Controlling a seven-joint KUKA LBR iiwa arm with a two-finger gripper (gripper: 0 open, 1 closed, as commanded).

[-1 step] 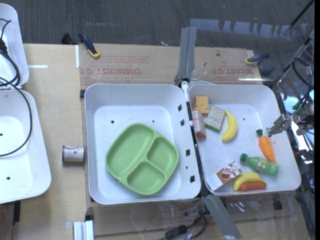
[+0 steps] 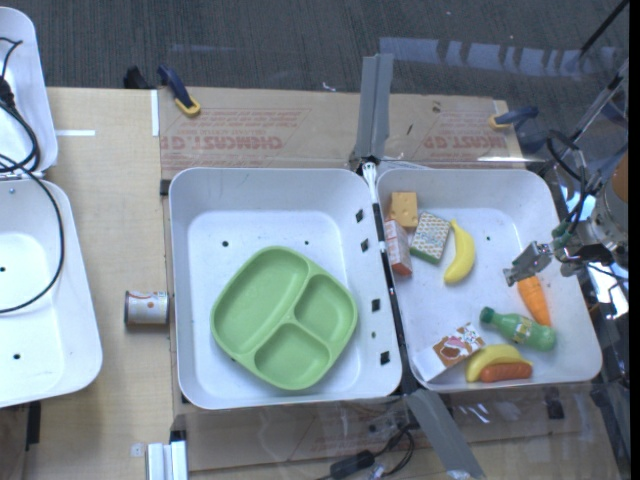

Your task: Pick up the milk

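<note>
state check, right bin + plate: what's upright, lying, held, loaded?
Small white milk carton with a cartoon print: lying flat, not held.
Green plastic bottle: on its side.
Yellow banana: lying loose on the bin floor.
Orange carrot: lying just below the gripper.
Green three-compartment plate: flat in the left bin, nothing on it.
Grey two-finger gripper: above the bin's right side, holding nothing visible.

A pale green divided plate (image 2: 285, 317) lies in the white left bin (image 2: 190, 268). In the white right bin (image 2: 500, 193), above the yellow banana (image 2: 460, 253), sits a tan cracker-like block (image 2: 404, 209); beside it a speckled green-and-white packet (image 2: 431, 236) and a red-brown carton (image 2: 397, 247). Below the banana are an orange carrot (image 2: 534, 299), a green bottle (image 2: 520, 329), a white-and-brown patterned milk carton (image 2: 458, 347) and a yellow-and-red toy (image 2: 498, 365).
</note>
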